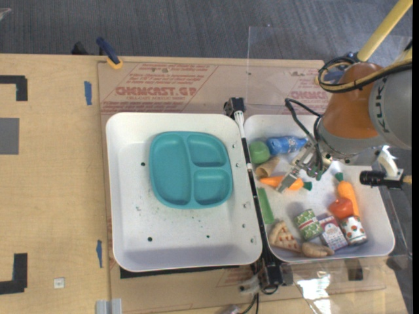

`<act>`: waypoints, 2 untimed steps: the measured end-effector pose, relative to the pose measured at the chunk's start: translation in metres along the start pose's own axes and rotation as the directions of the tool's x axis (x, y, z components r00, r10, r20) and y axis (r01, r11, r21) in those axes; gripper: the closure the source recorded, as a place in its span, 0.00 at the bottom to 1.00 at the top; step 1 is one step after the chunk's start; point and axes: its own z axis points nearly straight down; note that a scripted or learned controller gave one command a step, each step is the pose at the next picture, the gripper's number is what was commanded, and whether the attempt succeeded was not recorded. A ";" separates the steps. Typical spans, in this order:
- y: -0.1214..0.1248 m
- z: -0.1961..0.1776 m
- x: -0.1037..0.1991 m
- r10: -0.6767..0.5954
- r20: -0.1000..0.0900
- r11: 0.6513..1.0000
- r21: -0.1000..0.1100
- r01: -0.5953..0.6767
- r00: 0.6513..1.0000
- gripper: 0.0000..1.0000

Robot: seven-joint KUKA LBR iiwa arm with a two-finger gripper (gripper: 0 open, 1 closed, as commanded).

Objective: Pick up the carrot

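In the right bin (386,241), an orange carrot (347,193) with a small green top lies towards the right wall, just above a red vegetable (340,209). A second orange, carrot-like piece (270,182) lies near the bin's left side. My gripper (291,180) hangs directly over that piece and hides its middle; an orange end (296,186) shows on the other side. The gripper is well left of the carrot with the green top.
The right bin also holds a green fruit (260,152), a blue bottle (285,144), a long green vegetable (265,205), a pizza slice (283,235) and several small packets (330,231). A teal divided plate (191,169) lies in the left bin (131,227).
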 end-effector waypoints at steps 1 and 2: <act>-0.011 0.000 0.014 0.466 0.000 0.885 0.002 -0.466 0.885 0.00; -0.001 0.000 0.017 0.720 0.003 0.694 0.001 -0.720 0.694 0.00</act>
